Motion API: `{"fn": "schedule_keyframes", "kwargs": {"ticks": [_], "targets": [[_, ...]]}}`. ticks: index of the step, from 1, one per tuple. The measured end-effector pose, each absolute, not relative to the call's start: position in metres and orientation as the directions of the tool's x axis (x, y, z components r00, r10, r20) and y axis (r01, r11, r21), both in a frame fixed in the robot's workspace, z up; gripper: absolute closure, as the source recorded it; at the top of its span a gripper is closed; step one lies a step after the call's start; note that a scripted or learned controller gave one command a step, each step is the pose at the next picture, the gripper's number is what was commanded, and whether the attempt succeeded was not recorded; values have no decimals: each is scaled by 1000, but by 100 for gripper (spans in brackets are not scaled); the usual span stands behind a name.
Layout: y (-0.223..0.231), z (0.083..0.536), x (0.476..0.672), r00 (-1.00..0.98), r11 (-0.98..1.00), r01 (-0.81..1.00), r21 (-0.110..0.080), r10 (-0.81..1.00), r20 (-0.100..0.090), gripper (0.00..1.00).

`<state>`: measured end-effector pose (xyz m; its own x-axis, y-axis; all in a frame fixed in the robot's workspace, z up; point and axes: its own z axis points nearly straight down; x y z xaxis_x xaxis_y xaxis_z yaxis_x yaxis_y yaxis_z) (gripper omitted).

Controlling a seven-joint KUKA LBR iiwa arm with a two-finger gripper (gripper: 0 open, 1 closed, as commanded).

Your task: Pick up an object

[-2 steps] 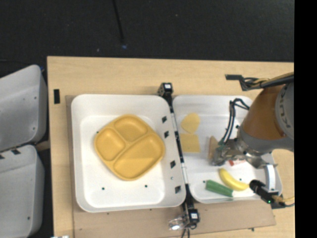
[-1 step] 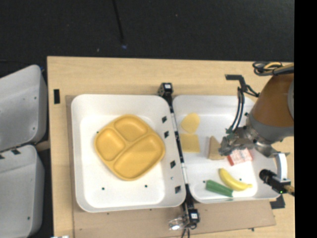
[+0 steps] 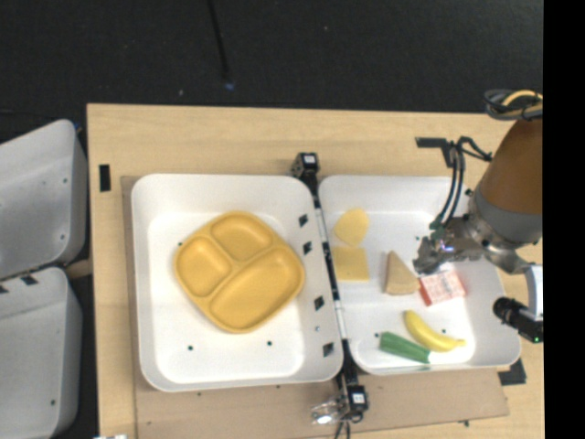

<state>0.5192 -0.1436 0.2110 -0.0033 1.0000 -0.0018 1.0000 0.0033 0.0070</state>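
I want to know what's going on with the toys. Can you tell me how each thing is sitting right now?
Yellow tray: flat in the left bin, nothing in its compartments.
Round slice: flat in the right bin.
Square slice: flat, just below it.
Wedge: lying by the gripper.
Red packet: flat, under the gripper.
Banana: lying down.
Green stick: lying beside the banana.
Gripper: low over the packet.

Right of the frame's centre, a tan wedge (image 3: pixel 398 274) lies flat beside a red-and-white packet (image 3: pixel 442 288). Left of them sit two pale yellow slices (image 3: pixel 351 226), and lower down a banana (image 3: pixel 432 333) touches a green stick (image 3: pixel 403 347).
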Motion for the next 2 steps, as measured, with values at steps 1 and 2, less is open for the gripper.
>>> {"fn": "schedule_keyframes", "kwargs": {"ticks": [1, 2], "targets": [[-145, 231, 521, -4, 4, 1000, 4, 1000, -1, 100], [-89, 237, 547, -8, 8, 1000, 3, 1000, 1, 100]]}}
